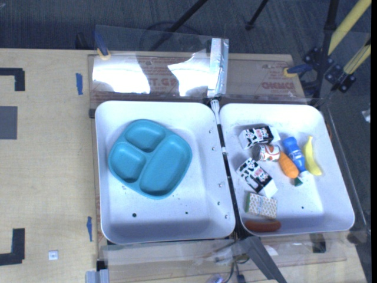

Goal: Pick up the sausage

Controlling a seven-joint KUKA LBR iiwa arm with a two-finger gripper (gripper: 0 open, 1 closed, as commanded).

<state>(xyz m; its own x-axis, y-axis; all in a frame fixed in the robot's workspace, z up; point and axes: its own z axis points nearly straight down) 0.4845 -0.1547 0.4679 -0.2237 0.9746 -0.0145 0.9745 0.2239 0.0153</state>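
Sausage [263, 225], reddish-brown, lies against the near rim of the right bin [336, 208], lower right of frame, just below a patterned packet [262, 205]. Gripper state: cannot tell. Judged step: approach not begun. Next move calls for descent beside the rim, jaws spanning the sausage's width.

Robotics lab, test bench.
Two white bins [156, 229] on taped wooden bench [41, 175]; tripod legs [265, 7] on carpet beyond the bins.
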